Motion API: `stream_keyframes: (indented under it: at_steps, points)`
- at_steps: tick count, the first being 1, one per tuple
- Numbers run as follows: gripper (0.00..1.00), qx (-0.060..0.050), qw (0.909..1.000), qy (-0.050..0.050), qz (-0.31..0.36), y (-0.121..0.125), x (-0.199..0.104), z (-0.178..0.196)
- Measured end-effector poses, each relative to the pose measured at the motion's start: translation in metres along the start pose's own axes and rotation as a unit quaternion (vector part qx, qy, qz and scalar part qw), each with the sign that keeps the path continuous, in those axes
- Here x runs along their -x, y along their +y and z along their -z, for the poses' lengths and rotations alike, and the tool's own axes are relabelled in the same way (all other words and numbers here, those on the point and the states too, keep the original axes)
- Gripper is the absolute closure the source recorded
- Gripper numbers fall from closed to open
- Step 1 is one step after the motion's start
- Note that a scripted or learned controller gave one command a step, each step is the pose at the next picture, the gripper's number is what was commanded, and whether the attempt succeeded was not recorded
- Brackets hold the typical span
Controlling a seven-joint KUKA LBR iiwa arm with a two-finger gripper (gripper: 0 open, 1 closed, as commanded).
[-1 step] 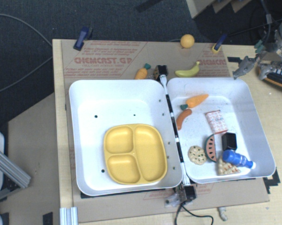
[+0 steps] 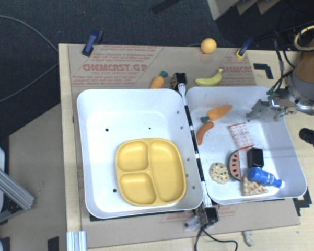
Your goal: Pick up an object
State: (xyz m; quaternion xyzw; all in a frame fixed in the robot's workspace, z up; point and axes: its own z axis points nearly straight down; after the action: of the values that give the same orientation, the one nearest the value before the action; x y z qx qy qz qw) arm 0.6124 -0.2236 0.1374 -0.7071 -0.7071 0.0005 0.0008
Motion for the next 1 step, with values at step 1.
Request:
stream_keyframes:
  at_steps: [1]
  points:
    - [0.0,0.004,1.0,0.0,0.001,-0.0507,-0.0072,-0.0492]
